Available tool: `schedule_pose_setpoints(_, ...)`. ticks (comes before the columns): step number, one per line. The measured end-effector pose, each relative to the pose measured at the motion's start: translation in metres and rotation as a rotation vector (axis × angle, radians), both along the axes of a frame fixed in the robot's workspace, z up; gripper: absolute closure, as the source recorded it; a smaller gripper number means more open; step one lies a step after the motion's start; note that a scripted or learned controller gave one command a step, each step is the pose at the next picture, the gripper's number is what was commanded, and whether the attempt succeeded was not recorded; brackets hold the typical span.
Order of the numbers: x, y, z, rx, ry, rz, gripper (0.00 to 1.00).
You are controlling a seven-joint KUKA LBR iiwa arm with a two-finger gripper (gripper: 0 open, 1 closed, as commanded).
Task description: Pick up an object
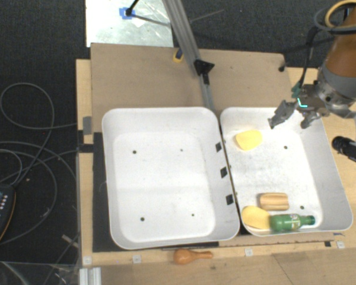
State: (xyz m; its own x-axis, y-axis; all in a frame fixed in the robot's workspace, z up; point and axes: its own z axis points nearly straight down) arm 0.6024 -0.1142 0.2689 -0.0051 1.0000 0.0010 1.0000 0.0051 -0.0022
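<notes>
a smooth yellow lump [248, 140] lies at the far end of the right bin [320, 177], nearest candidate for the pick. the gripper [293, 117] hovers just beside it, fingers spread and empty: approach stage, a descent comes next. near the front sit a tan block [273, 202], a green bottle [291, 221].

Two bins are set side by side on the bench [255, 70]. In the right bin [320, 177], a soft lump [248, 140] is placed toward the far left, below the gripper [293, 116]. At the near edge, a bread roll [273, 201] is found behind a bottle [291, 221], with a rounded piece [256, 217] to its left. A pear-shaped item [191, 255] is laid on the bench before the left bin [166, 120].
</notes>
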Motion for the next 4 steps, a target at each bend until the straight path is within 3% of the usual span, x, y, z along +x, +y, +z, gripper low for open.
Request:
schedule_pose_setpoints(1,0.001,0.000,0.002,-0.001,-0.004,-0.001,0.00)
schedule_pose_setpoints(4,-0.002,-0.011,-0.155,-0.001,0.001,-0.006,0.00)
